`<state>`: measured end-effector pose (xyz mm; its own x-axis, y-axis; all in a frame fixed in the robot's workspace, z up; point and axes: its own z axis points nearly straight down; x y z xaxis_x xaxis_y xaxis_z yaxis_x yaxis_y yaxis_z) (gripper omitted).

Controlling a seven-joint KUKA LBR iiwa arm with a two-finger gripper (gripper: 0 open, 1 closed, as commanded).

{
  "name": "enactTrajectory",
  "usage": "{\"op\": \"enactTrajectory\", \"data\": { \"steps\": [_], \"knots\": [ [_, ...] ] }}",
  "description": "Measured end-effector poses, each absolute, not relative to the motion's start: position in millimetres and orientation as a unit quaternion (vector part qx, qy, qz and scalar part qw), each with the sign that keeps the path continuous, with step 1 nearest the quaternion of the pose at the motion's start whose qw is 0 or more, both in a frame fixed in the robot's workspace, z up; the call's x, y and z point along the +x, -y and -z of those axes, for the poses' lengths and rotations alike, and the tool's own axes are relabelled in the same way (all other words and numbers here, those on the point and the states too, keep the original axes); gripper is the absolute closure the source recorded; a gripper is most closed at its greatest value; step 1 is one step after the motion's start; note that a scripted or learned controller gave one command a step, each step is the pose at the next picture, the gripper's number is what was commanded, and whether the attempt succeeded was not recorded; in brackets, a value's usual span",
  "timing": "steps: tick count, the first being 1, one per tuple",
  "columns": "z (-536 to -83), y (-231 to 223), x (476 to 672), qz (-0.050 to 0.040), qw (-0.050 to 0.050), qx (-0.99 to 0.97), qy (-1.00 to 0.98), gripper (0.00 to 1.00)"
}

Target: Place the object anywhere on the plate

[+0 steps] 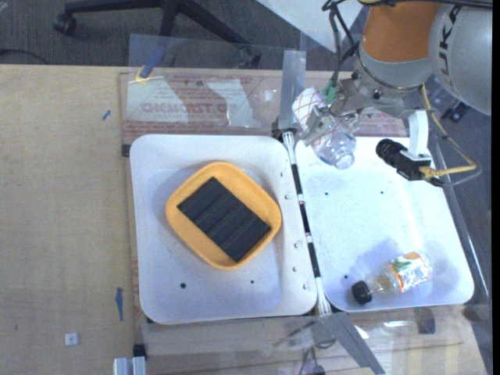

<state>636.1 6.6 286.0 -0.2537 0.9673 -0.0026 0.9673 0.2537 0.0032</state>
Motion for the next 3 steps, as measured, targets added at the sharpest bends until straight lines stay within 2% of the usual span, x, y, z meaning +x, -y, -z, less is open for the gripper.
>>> {"op": "enactTrajectory", "data": {
  "steps": [1, 2, 3],
  "knots": [
    [-286.7, -7.0, 636.2, -0.0008, 0.002, 0.611, -0.792, 0.00],
    [-333.0, -6.2, 645.9, -0.0008, 0.002, 0.585, -0.811, 0.00],
    [-325.8, -42.1, 631.9, 0.0004, 0.000, 0.596, -0.803, 0.00]
  ]
}}
